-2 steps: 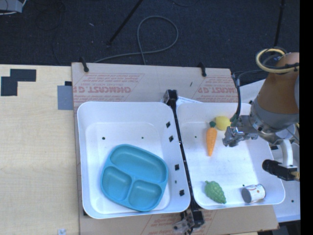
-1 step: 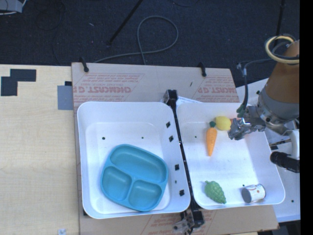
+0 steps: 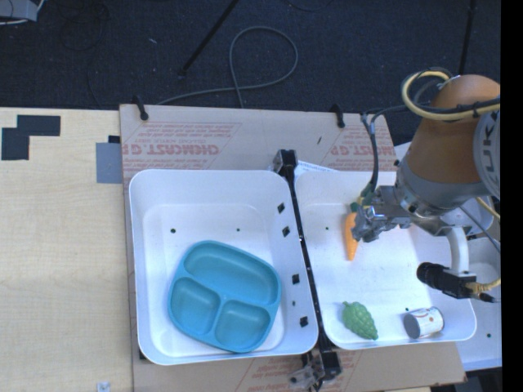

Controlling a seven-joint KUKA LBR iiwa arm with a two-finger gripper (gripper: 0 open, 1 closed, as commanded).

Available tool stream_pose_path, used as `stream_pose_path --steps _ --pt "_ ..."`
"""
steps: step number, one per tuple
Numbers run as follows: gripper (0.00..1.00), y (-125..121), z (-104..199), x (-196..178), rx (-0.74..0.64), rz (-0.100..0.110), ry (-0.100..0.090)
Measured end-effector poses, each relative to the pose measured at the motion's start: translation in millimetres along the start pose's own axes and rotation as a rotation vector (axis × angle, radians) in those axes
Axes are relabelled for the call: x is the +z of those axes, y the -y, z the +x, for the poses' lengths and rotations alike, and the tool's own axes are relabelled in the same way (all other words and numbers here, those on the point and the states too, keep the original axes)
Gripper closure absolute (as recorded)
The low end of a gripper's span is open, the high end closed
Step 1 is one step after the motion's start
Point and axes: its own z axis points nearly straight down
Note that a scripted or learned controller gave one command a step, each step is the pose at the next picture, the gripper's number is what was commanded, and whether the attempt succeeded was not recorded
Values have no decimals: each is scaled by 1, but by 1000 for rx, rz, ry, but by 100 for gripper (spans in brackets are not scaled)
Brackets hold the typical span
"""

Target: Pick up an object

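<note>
— Orange carrot (image 3: pixel 350 239) lies right at the tool (image 3: pixel 365 221), touching or just under it.
— Gripped?
— Cannot tell. Looks like the reaching step; next it needs a firm close, then a lift.
— Nearby?
— Green lump (image 3: pixel 359 319), can (image 3: pixel 423 322) below.

We read red print on the brown cardboard sheet (image 3: pixel 214 141) beneath the bins, upside down from here, seemingly "CHEMCRZT G.P"; a second patch repeats "G.P". Dark letters on the grey arm (image 3: pixel 508 149) look like "UK".
</note>
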Motion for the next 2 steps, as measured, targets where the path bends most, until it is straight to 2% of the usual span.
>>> stream_pose_path --steps 2 --pt "100 -7 115 -4 0 -1 1"
